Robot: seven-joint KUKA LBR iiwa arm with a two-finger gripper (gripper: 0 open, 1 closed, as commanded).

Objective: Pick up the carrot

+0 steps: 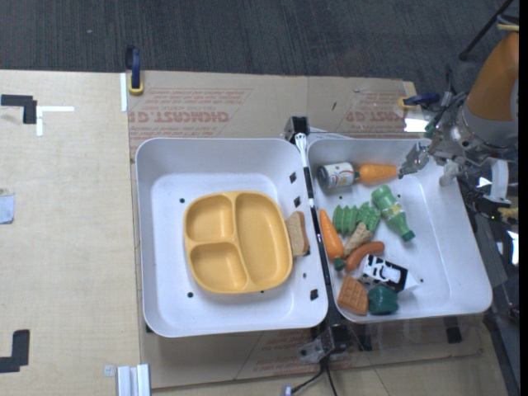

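Observation:
An orange carrot lies slanted along the left wall of the right bin, next to the green leafy pieces. A second orange, tapered piece lies at the back of that bin beside a small can. My gripper hangs over the bin's back right corner, just right of that orange piece and well away from the slanted carrot. Its fingers stand apart, open, with nothing between them.
The right bin also holds a green bottle, a sausage, a waffle, a green pepper and a black-and-white item. The left bin holds a yellow divided plate and a bread slice.

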